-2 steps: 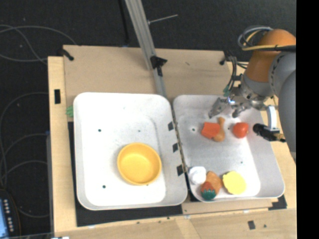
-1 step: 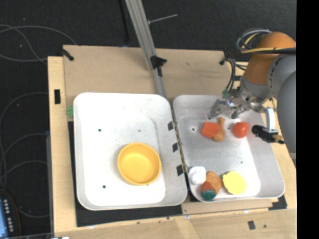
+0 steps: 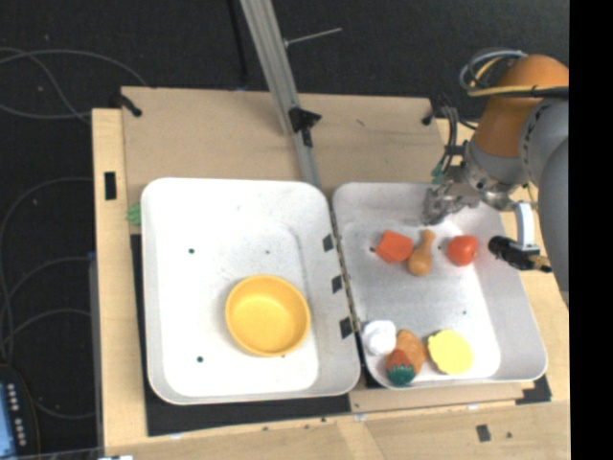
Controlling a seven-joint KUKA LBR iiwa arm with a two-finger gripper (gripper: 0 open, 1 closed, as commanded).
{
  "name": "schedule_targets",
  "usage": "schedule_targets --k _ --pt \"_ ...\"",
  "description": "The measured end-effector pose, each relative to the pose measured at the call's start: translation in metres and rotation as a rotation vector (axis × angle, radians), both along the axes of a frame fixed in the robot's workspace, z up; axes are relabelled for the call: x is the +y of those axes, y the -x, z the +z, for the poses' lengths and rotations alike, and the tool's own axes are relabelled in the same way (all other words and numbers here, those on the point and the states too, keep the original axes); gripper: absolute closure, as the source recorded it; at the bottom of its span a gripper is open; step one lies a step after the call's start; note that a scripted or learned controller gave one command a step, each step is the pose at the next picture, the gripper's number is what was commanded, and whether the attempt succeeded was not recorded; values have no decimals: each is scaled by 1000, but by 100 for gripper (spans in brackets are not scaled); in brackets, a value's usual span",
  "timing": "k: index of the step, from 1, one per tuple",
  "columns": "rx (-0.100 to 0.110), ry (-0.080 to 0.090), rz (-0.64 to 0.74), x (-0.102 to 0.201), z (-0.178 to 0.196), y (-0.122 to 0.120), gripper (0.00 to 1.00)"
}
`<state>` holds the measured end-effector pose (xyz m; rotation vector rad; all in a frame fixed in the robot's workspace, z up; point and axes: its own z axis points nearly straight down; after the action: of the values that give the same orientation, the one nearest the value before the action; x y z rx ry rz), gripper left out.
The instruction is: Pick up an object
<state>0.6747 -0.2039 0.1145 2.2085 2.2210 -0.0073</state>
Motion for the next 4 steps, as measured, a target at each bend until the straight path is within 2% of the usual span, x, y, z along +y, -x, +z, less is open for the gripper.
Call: schedule_targets --k 1,2,3,4 --pt "-5 -10 -2 2 63 -1 100" --pt "-2 -10 1 1 90 -2 100" --pt "4 -10 0 47 86 14 100" --pt "2 -13 2 102 103 31 100"
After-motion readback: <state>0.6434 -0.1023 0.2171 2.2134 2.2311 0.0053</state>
